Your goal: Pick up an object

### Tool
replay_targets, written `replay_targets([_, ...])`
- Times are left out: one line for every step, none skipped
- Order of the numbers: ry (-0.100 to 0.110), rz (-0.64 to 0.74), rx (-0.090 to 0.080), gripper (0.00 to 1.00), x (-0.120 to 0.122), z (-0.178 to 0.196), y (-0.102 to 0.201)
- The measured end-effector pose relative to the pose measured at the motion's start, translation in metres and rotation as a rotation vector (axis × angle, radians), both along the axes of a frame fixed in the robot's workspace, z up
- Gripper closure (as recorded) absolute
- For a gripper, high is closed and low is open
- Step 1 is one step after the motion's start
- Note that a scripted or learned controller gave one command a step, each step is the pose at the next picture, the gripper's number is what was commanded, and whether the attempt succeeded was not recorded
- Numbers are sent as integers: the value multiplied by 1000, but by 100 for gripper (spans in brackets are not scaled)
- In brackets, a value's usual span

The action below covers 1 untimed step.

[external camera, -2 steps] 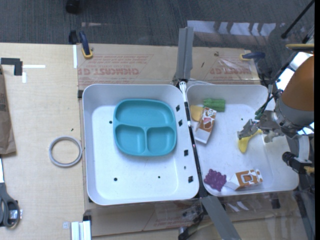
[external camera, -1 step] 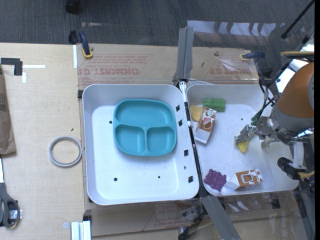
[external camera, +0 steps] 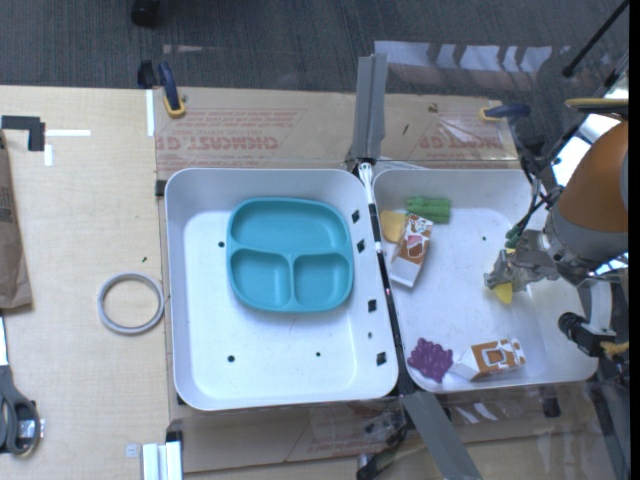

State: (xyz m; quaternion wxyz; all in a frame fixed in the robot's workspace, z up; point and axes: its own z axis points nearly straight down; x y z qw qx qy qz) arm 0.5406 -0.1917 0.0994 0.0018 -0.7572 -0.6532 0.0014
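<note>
Far left on the pale wooden bench (external camera: 80,238) lies a grey ring of tape (external camera: 131,302), flat and well apart from the bins. Next comes the left white bin (external camera: 200,368), and in its upper middle sits a teal plastic plate with three compartments (external camera: 291,255), lying level.

Past the divider, the right white bin (external camera: 455,308) holds the loose things. Against its left wall a red-and-white carton (external camera: 412,250) lies flat, touching a yellow piece (external camera: 392,226) at its upper left, with a green leafy toy (external camera: 428,207) just above them. Near the front wall there is a purple bunch of toy grapes (external camera: 431,358), and just beside it to the right an orange-and-white small box (external camera: 497,357), lying tilted.

On the right side of that bin the metal two-finger gripper (external camera: 508,280) is down low, with the grey arm and its orange band (external camera: 597,183) behind it. A small yellow object (external camera: 502,291) sits between its fingertips, close to the bin floor; whether it is lifted clear I cannot tell.
</note>
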Motion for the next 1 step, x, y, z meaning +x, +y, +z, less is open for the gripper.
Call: replay_targets([-3,55,-2,100,23,103,46])
